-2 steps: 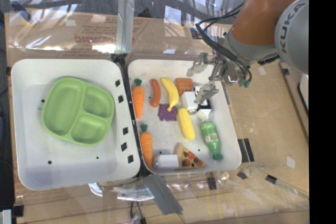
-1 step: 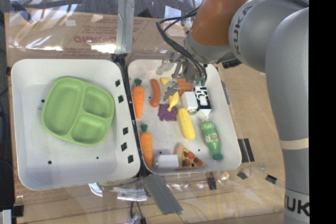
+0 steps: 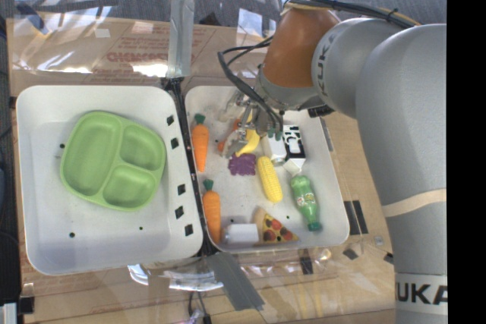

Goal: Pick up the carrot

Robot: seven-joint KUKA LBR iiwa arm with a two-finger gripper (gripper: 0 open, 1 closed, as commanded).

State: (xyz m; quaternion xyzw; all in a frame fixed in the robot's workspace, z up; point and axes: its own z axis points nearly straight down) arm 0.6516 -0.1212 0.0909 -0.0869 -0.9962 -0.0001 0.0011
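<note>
Two carrots lie along the left wall of the right bin [image 3: 334, 201]: one carrot [image 3: 200, 146] near the middle of the wall, and a second carrot [image 3: 212, 212] closer to the front. Both are orange with green tops pointing to the back. My gripper [image 3: 244, 124] hangs low over the back middle of the right bin, about a hand's width right of the upper carrot. Beneath it sit a yellow banana [image 3: 250, 140] and a small red-orange piece [image 3: 230, 142]. The wrist hides much of the gripper.
The right bin also holds purple grapes [image 3: 243, 164], a corn cob [image 3: 269, 178], a green bottle [image 3: 304, 201], a pizza slice [image 3: 275, 228], a white block [image 3: 241, 233] and a black-and-white box [image 3: 293, 142]. A green divided plate [image 3: 114, 159] lies in the left bin [image 3: 30, 186].
</note>
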